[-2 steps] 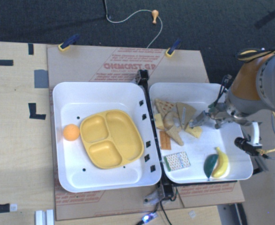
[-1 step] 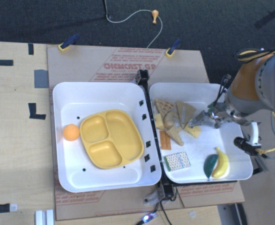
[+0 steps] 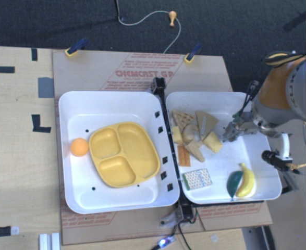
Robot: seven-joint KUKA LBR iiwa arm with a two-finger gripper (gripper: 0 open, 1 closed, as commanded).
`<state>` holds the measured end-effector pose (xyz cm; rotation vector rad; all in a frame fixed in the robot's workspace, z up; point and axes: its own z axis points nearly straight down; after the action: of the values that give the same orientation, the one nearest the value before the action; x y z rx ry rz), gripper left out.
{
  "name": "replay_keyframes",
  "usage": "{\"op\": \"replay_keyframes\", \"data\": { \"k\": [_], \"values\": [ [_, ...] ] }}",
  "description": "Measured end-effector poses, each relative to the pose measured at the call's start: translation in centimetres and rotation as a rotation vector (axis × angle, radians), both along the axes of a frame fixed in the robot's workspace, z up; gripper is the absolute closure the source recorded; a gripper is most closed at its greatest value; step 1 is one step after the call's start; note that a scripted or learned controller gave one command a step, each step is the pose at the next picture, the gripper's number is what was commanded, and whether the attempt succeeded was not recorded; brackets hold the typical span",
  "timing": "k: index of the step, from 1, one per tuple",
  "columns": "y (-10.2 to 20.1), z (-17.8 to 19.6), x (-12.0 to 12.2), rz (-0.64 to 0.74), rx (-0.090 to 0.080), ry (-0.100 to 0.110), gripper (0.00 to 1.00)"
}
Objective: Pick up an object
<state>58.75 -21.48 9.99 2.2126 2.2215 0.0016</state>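
My gripper [image 3: 231, 133] hangs low over the right bin [image 3: 257, 191], just right of a heap of pale wooden and yellow blocks [image 3: 195, 132]. Nothing shows between its fingers. A yellow wedge [image 3: 212, 142] lies closest to it, slightly to its lower left. A banana with a dark green piece beside it [image 3: 242, 183] rests in the bin's front right corner. A small patterned card [image 3: 197, 178] lies near the front left, and an orange strip [image 3: 183, 155] sits along the divider.
The left bin [image 3: 74, 108] holds a yellow three-part tray [image 3: 124, 154] and an orange ball [image 3: 79, 147] to its left. Both bins sit on cardboard [image 3: 137, 69] clamped at the back. A cable [image 3: 142, 20] runs behind the bench.
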Motion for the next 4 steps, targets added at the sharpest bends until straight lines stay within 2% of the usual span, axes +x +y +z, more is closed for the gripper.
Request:
{"op": "replay_keyframes", "data": {
  "k": [2, 3, 4],
  "values": [
    [-0.1, 10.4, 1.7, -0.002, 0.002, 0.001, 1.00],
    [-0.1, 12.6, 1.7, -0.002, 0.004, 0.004, 1.00],
    [5.9, 12.9, -0.1, 0.002, 0.005, 0.007, 1.00]
  ]
}}
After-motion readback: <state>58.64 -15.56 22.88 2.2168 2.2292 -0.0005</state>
